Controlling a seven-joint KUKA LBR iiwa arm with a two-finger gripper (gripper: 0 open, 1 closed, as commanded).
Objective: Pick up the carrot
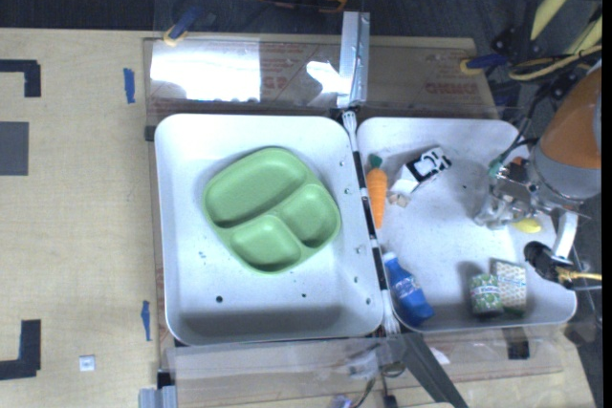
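The carrot [377,195], orange with a green top, lies along the left wall of the right bin [457,134], its green end pointing to the back. My gripper [496,208] hangs low over the right side of that bin, well to the right of the carrot and apart from it. The grey arm with its orange band [577,135] comes in from the right edge.
The left bin [182,205] holds a green divided plate [272,207]. In the right bin lie a black-and-white object [427,164], a blue bottle [409,290] at the front left, a patterned can [498,289] at the front right and a small yellow item [527,225] beside the gripper.
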